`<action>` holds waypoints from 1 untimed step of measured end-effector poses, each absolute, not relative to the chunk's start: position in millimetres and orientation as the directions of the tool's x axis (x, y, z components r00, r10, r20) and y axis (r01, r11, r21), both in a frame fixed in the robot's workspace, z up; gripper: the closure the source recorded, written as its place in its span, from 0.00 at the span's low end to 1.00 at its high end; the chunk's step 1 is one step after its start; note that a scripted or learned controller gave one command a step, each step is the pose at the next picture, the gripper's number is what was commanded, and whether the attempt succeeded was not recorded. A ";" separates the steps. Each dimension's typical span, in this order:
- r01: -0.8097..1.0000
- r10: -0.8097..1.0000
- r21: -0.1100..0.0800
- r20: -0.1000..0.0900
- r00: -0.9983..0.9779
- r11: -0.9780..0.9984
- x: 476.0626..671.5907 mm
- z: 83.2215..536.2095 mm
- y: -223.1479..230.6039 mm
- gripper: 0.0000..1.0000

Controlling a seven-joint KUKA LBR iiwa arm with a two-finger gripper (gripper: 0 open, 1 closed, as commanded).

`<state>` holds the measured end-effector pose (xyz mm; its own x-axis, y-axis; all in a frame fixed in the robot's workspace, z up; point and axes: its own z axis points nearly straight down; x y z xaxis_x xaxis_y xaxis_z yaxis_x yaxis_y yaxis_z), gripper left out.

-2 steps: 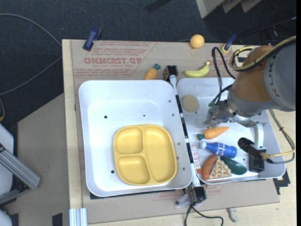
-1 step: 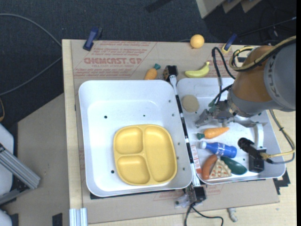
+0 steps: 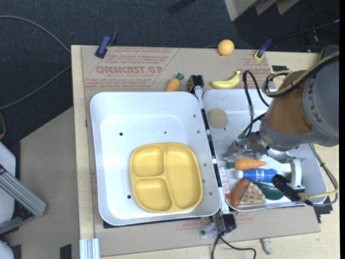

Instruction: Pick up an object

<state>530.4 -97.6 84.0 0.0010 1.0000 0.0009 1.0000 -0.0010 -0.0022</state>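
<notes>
We see the gripper [image 3: 242,146] low in the right bin [image 3: 233,102], its grasp impossible to tell, directly above the carrot [image 3: 250,164], which lies just below it with its long axis running left-right.

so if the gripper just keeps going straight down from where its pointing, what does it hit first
Most likely the toy carrot, which lies right under the gripper in the right bin, above the blue bottle. Depth is hard to judge from this slanted view, so it may land beside it on the bin floor.
</notes>
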 end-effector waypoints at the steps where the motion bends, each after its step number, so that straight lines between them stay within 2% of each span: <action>1: 1.000 1.000 -0.002 0.001 0.001 -0.001 501.2 84.3 -120.2 0.00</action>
<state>501.2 -120.2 84.3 0.0014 1.0000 0.0006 1.0000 -0.0014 -0.0021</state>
